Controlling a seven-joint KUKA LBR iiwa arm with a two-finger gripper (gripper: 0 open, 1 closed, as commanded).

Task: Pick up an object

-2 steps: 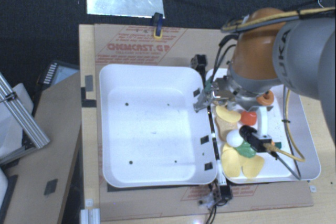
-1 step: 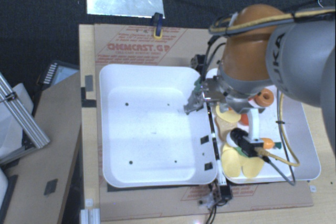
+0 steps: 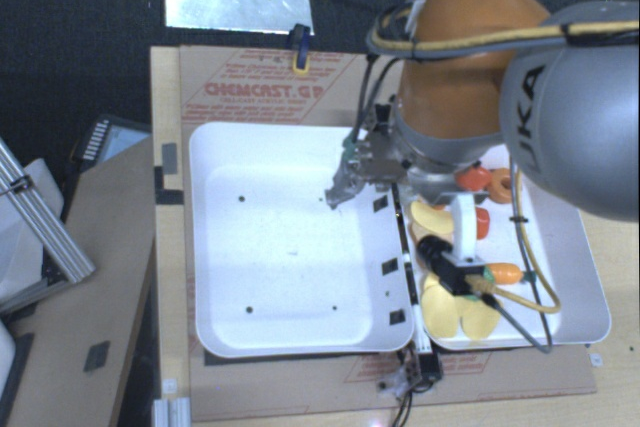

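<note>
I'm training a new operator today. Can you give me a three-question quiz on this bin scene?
1. True or false: the gripper is above the left bin.
2. Which bin holds the yellow and orange toy food pieces? A) left B) right
3. What colour is the band above the arm's wrist?

Key: 1 true; 2 B; 3 orange.

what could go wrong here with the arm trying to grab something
The end effector hangs over the left bin, while the yellow pieces, orange carrot and red items lie in the right bin. Closing here would likely catch nothing. The arm's body also hides part of the right bin, so anything under it can't be checked.
</note>
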